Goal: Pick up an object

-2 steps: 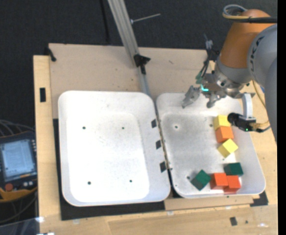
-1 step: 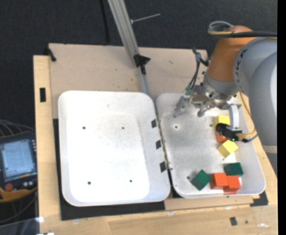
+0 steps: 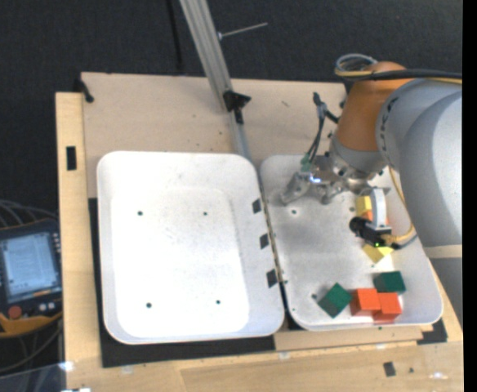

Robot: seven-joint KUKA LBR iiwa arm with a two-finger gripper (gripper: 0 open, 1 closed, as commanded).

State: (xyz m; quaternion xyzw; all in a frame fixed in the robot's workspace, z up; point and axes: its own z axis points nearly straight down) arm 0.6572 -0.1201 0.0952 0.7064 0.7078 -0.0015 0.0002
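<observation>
From above, the grey arm with its orange band reaches in from the right over the right bin, near that bin's far end. Its pincer hangs there; whether it is apart or together I cannot tell. Two green blocks and an orange block lie at the bin's near end, well apart from the pincer. A yellow piece lies by the right wall. The left bin sits alongside on the tabletop.

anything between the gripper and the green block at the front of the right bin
No object: in the camera view, bare white floor of the right bin runs from the gripper down to the green block.
</observation>
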